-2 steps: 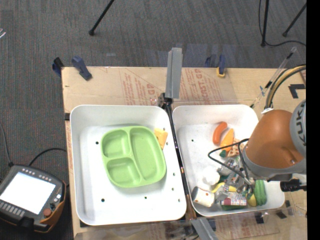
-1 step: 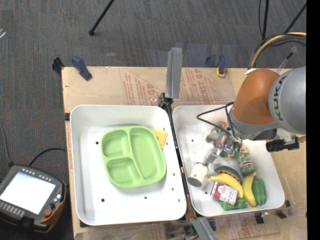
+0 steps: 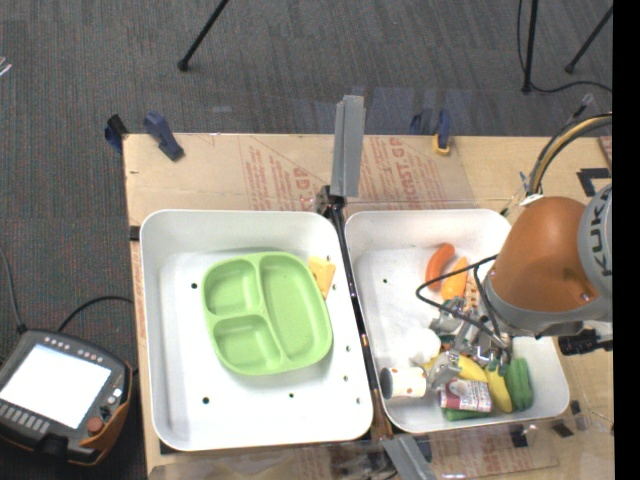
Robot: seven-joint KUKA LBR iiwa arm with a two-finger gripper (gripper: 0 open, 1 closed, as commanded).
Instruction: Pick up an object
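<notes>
Over the right bin, the claw hangs low above a front-corner heap of toys, a banana and green piece nearest, likely its target, though whether it grips anything I cannot tell.

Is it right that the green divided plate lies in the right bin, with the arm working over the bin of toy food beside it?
Not quite. The camera view shows the green divided plate in the left bin, not the right. The arm's gripper does work over the right bin, which holds the toy food.
</notes>
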